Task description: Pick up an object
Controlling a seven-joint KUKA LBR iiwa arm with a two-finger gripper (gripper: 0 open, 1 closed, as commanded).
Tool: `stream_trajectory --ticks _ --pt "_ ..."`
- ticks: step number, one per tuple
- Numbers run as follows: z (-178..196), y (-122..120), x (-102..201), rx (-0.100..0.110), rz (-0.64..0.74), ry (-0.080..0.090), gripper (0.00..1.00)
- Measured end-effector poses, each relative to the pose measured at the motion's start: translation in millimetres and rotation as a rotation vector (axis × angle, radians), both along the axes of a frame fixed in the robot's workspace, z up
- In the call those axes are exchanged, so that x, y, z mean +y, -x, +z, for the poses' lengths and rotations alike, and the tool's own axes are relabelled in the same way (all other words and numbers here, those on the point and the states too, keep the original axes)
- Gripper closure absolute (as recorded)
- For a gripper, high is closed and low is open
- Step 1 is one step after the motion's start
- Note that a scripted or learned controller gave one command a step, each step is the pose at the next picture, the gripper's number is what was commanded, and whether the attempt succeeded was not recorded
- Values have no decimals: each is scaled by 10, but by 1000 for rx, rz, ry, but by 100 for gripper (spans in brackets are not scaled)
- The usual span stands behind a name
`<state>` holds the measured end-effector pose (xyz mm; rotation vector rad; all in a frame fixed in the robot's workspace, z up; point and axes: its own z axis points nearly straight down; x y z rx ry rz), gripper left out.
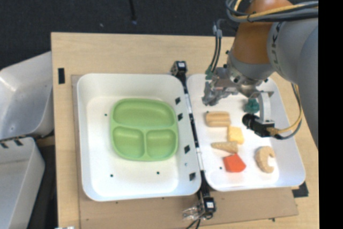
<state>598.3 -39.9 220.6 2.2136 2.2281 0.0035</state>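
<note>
My gripper (213, 95) hangs over the back left part of the right bin (289, 169), just behind a tan bread-like block (217, 118). I see nothing held in it. In front of the block lie a yellow cube (235, 134), a tan cone-shaped piece (224, 146), a red block (234, 163) and a beige curved piece (265, 159). A small green object (252, 105) shows partly from under the wrist, to the right of the gripper.
The left bin (91, 169) holds a green divided plate (143, 128). A raised divider with black clips (188, 131) separates the two bins. The grey arm with its orange band (257, 35) and cables covers the right bin's back right corner.
</note>
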Motion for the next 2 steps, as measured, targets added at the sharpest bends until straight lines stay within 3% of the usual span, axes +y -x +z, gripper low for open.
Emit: stream_trajectory --ticks 2 --pt "101 -298 1068 0 0 0 100"
